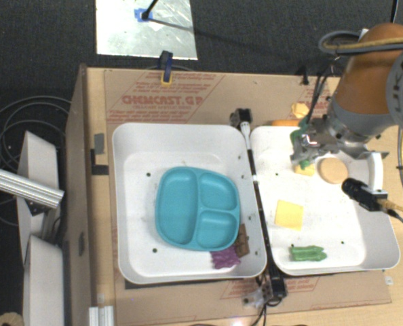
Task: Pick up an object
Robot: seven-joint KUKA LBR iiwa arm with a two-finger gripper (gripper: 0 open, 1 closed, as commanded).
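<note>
**Bench w/ two bins**

Brown board (181, 97) w/ red print tops the bench. Directly on it: left bin (130, 182) & right bin (378, 240), white, side by side, rims touching. Yellow-blue clamp (165, 68) at the far edge.

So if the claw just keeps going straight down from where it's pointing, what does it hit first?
Probably the small yellow piece just below the claw in the right bin, though depth is hard to judge from this slanted view.
</note>
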